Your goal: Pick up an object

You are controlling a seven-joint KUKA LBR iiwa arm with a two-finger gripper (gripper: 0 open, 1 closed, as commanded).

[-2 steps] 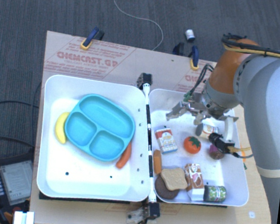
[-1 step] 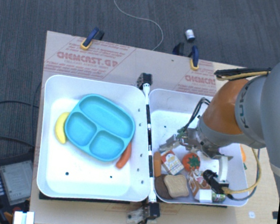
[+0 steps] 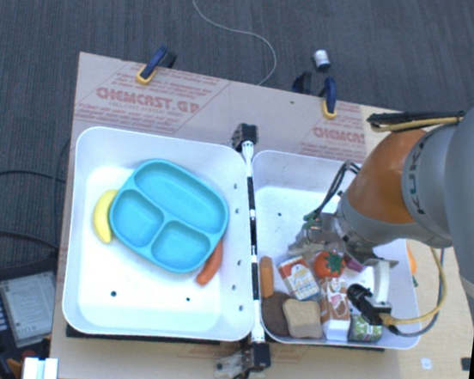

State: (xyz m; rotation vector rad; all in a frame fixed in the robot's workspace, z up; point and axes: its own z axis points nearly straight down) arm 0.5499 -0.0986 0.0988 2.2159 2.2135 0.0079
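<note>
My gripper (image 3: 317, 236) is low in the right bin (image 3: 291, 176), at the upper left edge of a pile of toy food. Right under and beside it lie a red tomato (image 3: 329, 264) and a red-and-white packet (image 3: 301, 279). A brown sausage (image 3: 266, 275) lies to the left of the pile. At the front of the bin sit a dark brown cookie (image 3: 274, 312), a tan bread piece (image 3: 302, 318) and a green box (image 3: 365, 330). The wrist hides part of the pile.
The left bin (image 3: 76, 293) holds a blue divided plate (image 3: 168, 216), a yellow banana (image 3: 103, 215) at the plate's left and an orange carrot (image 3: 210, 264) at its lower right. A black-and-white bar (image 3: 249, 196) runs between the bins. Clamps (image 3: 153, 63) grip the board's far edge.
</note>
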